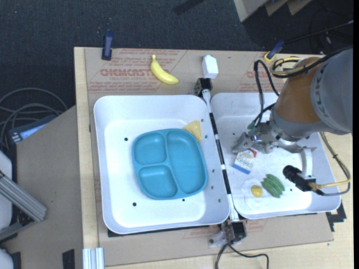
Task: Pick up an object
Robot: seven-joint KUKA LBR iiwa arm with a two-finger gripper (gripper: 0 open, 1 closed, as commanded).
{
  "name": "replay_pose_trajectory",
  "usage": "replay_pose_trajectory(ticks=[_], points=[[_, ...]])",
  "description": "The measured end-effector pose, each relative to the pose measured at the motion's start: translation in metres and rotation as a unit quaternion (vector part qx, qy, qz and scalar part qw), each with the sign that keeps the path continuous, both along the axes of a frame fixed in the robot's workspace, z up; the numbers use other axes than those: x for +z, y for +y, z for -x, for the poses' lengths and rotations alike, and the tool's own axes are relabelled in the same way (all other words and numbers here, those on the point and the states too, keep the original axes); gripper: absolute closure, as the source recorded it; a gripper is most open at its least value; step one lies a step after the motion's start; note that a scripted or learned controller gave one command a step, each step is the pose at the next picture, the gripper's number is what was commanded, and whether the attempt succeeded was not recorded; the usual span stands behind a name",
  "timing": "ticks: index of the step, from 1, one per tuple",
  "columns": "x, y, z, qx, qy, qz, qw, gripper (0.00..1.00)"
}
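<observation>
We've got the gripper (247, 143) low in the right bin (291, 205), right over a small carton (244, 161); we can't tell its state. Green thing (274, 185) sits nearby.

dark carpet floor (84, 10), cardboard-topped bench (129, 72), loose cables (28, 102) at left.

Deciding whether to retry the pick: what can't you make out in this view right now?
- End effector: fingers too small and cluttered to tell whether they grip anything.
- Small carton: label unreadable, top edge under the end effector.
- Yellow item: partly behind the blue tray.
- Right bin: far part covered by the arm.
</observation>
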State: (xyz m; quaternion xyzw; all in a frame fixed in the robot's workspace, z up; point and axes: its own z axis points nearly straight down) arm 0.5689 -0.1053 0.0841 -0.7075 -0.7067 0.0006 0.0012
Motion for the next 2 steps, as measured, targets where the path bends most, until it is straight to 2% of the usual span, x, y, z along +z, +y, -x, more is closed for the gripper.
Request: replay_pose_trajectory(ticks=[1, 2], points=[[0.0, 0.013, 0.069, 0.0, 0.0, -0.0002, 1.0, 0.0], [0.0, 0.008, 0.019, 0.0, -0.001, 0.0003, 1.0, 0.0]])
